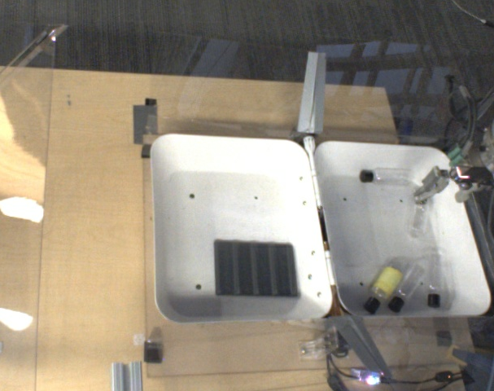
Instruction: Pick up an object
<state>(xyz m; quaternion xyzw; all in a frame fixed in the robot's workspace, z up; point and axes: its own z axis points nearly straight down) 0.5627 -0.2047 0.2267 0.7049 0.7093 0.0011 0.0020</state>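
Nearest the camera, along the right bin's (474, 243) front wall, lie a yellow cylinder (386, 281) and small black pieces (382, 304). The cylinder looks light, stiff and smooth, so it may roll; gripping across its middle seems best. The claw (432, 184) hovers over the bin's far right corner, grip state unreadable.

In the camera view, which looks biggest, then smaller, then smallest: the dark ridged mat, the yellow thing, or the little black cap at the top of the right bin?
1. Dark ridged mat, by far the largest.
2. Yellow object.
3. Small black cap, the smallest.
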